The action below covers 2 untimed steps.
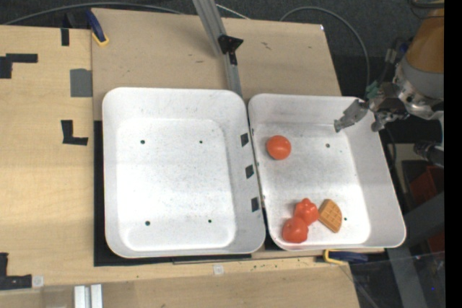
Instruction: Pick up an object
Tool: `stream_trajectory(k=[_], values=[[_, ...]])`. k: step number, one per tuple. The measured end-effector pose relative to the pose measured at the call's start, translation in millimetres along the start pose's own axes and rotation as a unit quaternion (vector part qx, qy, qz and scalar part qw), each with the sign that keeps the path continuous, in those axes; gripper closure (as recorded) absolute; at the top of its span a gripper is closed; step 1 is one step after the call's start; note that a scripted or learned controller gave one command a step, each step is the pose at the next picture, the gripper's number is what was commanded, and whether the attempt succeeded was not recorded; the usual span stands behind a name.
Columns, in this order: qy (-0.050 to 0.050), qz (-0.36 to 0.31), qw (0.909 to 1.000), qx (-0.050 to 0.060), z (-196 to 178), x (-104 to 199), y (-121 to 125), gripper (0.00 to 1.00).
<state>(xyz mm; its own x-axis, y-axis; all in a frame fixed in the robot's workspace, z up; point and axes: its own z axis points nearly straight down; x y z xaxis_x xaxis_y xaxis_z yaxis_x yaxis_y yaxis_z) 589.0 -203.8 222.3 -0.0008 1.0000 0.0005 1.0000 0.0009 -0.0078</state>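
My gripper (359, 114) hangs over the upper right corner of the right bin (375, 177), reaching in from the right with the orange band of my arm (426, 47) above and behind it. The fingers (349, 117) point left and slightly down toward the bin floor. From this angle they read as 1 grey wedge, so I cannot tell whether they are spread or pressed together. Nothing sits between them, and they touch none of the objects.

All 4 objects lie in the right bin. An orange-red ball (279, 147) rests near the bin's left wall, about mid-height, well apart from my fingertips and to their lower left. Near the front edge, 3 more cluster together: a red pepper-like piece (306, 210), a red rounded piece (294, 230) touching it just below, and a tan waffle-textured piece (330, 215) just beside them on the right.

The left bin (115, 155) sits flush against the right one, joined by dark clips along the seam. A grey metal pole (206, 3) slants across the bench above the bins.
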Motion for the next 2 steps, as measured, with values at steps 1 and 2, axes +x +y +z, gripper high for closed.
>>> stream_trajectory(k=[1,2], values=[[0.0,0.0,1.0,-0.001,44.0,-0.5,1.0,0.0],[0.0,0.0,1.0,-0.001,89.1,-2.9,-3.8,0.0]])
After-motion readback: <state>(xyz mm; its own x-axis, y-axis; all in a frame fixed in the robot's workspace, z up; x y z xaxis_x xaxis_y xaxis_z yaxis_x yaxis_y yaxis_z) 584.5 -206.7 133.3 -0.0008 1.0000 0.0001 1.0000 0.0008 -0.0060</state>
